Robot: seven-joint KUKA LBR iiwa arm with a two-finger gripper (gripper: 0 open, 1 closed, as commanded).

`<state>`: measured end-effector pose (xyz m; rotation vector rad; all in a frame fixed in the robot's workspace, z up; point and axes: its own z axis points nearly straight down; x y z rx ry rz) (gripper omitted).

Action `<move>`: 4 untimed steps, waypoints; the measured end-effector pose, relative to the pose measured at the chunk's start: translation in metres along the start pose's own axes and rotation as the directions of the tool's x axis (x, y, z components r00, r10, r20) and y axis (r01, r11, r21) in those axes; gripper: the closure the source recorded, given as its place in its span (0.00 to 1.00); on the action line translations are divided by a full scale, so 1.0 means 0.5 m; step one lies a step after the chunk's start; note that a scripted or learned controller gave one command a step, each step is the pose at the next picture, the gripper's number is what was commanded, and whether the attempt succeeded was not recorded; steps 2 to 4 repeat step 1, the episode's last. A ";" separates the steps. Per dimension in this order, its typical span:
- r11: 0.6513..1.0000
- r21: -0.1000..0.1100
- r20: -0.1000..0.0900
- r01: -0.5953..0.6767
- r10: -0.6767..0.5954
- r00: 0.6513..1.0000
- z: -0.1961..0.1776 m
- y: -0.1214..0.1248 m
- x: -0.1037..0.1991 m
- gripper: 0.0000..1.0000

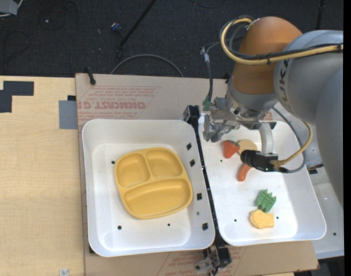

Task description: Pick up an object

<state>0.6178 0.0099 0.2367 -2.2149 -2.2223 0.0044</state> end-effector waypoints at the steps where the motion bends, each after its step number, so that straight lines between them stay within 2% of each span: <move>1: 1.000 -0.001 -0.001 0.003 -0.003 1.000 -0.007 -0.012 0.119 1.00; 4: 1.000 -0.001 -0.001 0.003 -0.003 1.000 -0.007 -0.012 0.119 1.00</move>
